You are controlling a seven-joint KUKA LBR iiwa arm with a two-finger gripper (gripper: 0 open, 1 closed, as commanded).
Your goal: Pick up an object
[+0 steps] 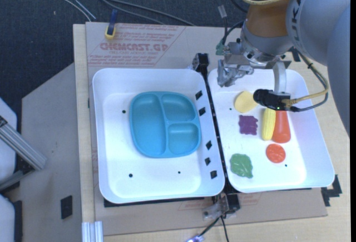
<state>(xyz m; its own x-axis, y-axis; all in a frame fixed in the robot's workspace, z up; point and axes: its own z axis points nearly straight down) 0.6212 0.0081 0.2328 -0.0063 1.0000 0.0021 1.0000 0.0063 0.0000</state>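
The left bin (pixel 105 141) carries a smooth blue compartment tray (pixel 164 123) at its centre. The gripper (pixel 229 75) hangs over the right bin's (pixel 317 163) far-left corner, fingers unreadable. Near them lie a yellow lump (pixel 244 102), a corn cob (pixel 268 124) and carrot (pixel 281 127) lengthwise near-to-far, purple grapes (pixel 248 124), green lettuce (pixel 241 165) and a tomato (pixel 275 153).

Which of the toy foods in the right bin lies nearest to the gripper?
The yellow round piece, just below the gripper; the purple, green, orange and long pieces lie farther down.
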